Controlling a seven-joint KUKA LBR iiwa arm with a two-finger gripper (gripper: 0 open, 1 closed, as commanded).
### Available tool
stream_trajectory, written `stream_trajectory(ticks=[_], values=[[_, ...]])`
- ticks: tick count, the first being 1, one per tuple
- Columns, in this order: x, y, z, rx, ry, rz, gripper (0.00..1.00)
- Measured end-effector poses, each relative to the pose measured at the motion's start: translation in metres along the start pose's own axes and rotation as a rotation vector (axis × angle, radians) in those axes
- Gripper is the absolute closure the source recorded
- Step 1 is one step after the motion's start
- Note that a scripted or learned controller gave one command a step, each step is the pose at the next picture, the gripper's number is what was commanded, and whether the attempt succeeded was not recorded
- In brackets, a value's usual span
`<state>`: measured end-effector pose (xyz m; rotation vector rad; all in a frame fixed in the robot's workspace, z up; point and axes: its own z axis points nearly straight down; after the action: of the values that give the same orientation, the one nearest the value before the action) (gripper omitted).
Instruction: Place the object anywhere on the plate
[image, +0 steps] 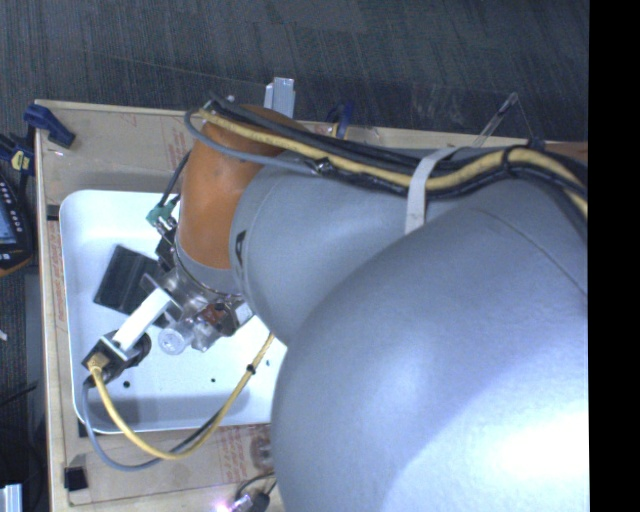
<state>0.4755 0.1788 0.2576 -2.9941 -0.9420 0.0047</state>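
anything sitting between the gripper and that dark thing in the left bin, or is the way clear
Nothing visible lies between them. The gripper hangs low over the white bin, and the dark flat object lies just beyond it toward the bin's left wall, with bare white floor between. The arm covers the right side, so no plate can be made out.

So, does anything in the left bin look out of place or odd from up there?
Nothing looks spilled or broken. A dark flat object lies askew in the white bin, beside the wrist. A yellow cable loops over the bin's near rim. The arm covers much of the bench.
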Motion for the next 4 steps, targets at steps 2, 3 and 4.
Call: stream_trajectory(ticks=[2, 3, 4], values=[[0.010, -0.013, 0.012, -0.003, 0.000, 0.403, 1.00], [-0.045, 0.065, -0.058, 0.001, 0.001, 0.319, 1.00], [0.074, 0.060, -0.022, -0.004, -0.003, 0.222, 1.00]])
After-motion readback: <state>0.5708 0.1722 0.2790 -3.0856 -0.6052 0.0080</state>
